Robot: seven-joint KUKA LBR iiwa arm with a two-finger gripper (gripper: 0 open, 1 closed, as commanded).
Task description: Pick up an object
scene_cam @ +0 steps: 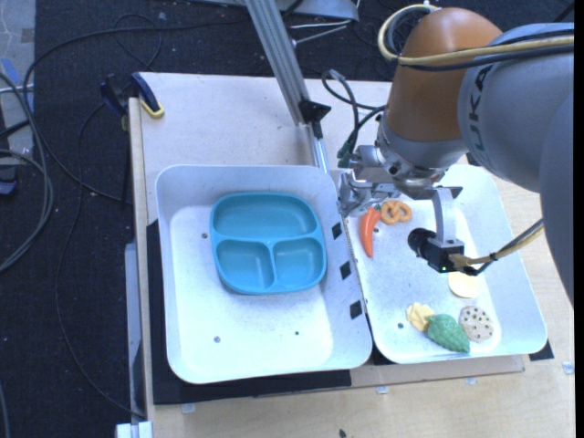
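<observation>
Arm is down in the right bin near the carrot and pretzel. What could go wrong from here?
The gripper sits close to the bin wall, so the grasp may scrape it. The orange carrot and pretzel lie almost touching; closing on one could knock the other aside.

A robotics lab: a pale bench [228, 108] on dark carpet strewn with black cables [64, 71], a slanted aluminium strut [274, 44] rising up-left of the gripper [365, 194], and toy food below it.
</observation>
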